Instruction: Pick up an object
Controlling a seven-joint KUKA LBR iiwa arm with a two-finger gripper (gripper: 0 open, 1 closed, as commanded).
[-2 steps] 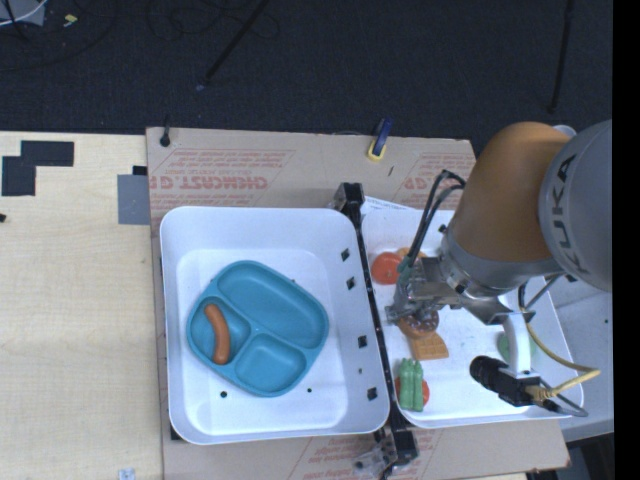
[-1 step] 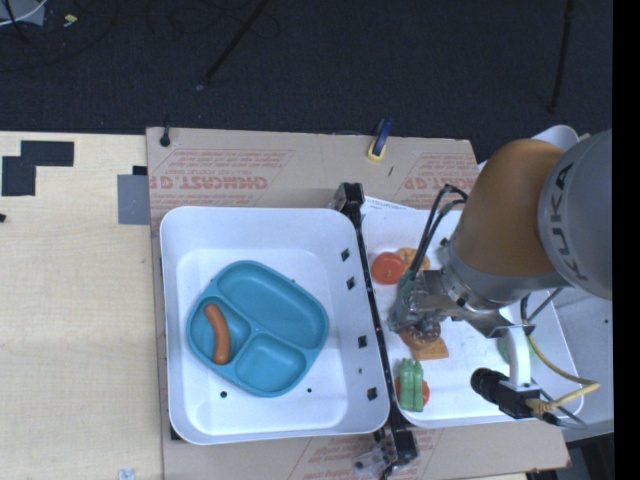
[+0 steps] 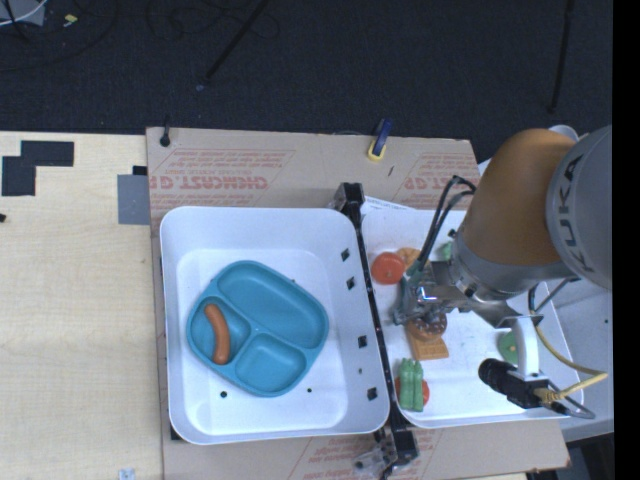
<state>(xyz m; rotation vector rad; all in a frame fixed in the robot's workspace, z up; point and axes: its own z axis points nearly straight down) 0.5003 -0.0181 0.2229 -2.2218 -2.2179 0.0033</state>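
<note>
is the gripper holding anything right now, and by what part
Cannot be told. The gripper sits low in the right bin, just over a tan waffle-like piece, but the view does not show anything between its fingers.

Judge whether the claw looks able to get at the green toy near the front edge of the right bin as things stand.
Probably yes. The claw hangs over the right bin, and the green toy lies just in front of it in the open, nothing on top, though the divider between the bins runs close beside it.
</note>
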